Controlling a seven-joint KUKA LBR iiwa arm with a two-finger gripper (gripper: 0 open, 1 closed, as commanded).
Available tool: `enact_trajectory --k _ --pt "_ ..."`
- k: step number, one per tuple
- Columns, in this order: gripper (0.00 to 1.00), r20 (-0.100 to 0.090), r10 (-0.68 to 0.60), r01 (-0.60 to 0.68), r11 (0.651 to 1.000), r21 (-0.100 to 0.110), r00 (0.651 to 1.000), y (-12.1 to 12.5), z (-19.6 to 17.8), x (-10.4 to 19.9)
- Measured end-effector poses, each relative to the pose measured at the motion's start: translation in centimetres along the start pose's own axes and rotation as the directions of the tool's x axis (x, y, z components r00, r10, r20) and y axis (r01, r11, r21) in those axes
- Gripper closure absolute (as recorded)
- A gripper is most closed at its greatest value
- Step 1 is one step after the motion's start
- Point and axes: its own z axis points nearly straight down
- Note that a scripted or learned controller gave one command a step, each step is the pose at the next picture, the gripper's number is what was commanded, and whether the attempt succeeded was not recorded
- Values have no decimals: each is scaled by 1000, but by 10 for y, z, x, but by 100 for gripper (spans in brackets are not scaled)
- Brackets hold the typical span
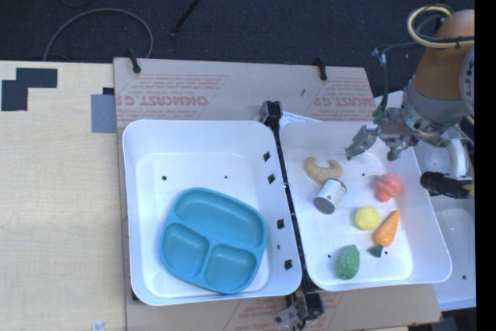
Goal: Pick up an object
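Observation:
The right bin holds several small items: a tan croissant-shaped piece, a silver can lying on its side, a pink-red strawberry, a yellow lemon, an orange carrot and a green vegetable. My gripper hangs over the bin's far right part, above and behind the strawberry. Its two fingers are spread open with nothing between them.
A blue divided plate lies in the left bin. A black divider runs between the bins. The arm with its orange band comes in from the right. Cardboard lies under both bins.

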Motion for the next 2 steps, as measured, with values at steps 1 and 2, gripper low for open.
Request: enact_trajectory --k 1,2 --pt "0 2 -1 1 1000 -12 1000 3 -7 0" --pt "0 2 0 0 1000 -7 1000 0 55 -5"
